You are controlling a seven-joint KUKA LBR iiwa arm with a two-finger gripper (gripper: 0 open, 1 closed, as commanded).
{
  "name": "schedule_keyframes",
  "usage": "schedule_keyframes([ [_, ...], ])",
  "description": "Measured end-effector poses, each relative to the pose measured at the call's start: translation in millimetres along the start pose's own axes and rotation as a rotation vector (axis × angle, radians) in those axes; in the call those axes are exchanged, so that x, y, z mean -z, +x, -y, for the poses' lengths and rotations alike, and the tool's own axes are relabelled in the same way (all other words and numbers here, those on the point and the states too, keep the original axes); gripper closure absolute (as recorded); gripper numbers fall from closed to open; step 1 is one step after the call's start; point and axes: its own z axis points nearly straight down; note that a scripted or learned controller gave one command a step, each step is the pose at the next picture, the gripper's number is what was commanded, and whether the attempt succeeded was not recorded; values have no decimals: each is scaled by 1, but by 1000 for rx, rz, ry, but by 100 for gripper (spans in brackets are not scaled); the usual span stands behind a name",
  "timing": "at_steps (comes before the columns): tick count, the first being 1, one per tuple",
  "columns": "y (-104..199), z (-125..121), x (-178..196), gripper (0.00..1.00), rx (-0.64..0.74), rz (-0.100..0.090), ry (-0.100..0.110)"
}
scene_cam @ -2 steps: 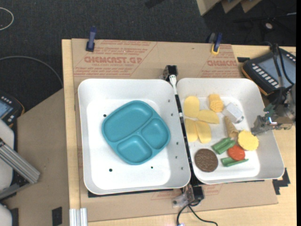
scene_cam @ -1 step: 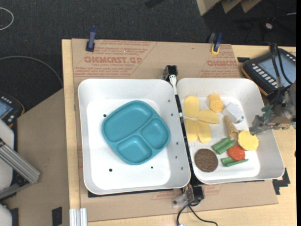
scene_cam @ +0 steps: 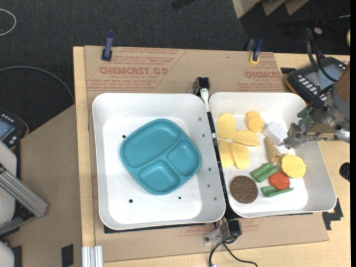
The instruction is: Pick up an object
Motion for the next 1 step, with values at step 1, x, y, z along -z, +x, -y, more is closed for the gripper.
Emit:
schedule_keyframes([
  [1,11,2,-81,100,-5,-3,15],
])
